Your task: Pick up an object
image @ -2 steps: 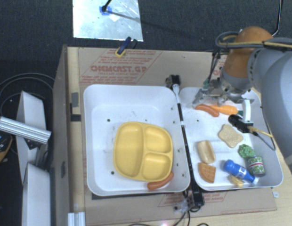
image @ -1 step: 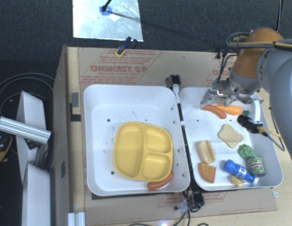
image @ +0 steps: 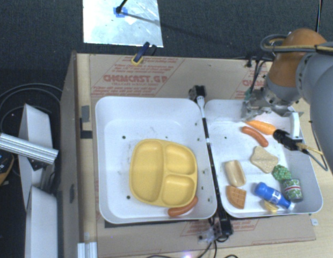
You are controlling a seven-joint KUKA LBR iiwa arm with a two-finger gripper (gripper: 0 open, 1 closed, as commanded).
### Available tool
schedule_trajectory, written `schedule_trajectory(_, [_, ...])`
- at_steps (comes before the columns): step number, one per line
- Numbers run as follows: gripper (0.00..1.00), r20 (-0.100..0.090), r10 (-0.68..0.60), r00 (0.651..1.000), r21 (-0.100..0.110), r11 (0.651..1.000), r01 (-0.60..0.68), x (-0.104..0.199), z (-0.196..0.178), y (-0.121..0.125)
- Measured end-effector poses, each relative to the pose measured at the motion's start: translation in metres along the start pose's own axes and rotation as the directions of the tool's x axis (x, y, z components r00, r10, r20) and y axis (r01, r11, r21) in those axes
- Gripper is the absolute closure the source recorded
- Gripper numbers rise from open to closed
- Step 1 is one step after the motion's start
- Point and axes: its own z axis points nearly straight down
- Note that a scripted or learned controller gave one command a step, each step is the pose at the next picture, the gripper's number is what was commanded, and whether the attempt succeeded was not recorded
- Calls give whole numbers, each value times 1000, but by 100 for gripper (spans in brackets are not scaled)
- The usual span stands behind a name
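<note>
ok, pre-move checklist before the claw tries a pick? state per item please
1. Claw over the right bin: ok, at its far corner.
2. Target under the claw: not ok, bare bin floor there; the nearest items, carrot and sausage, lie just in front.
3. Claw opening: cannot tell, the wrist hides it.
4. Nothing already held: cannot tell.
5. Items separated enough to grasp: mixed; bread slice stands apart, blue bottle and green can are crowded together.
6. Left bin: ok, yellow divided tray with a sausage at its near edge, away from the arm.
</note>
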Motion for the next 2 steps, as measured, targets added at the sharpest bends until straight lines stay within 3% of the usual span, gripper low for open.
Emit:
schedule_trajectory(1, [100, 3, 6, 1000, 12, 1000, -6, -67, -66, -15])
schedule_trajectory(2, [0, 0, 5, 1000, 14, 1000, -5, -66, -64, -16])
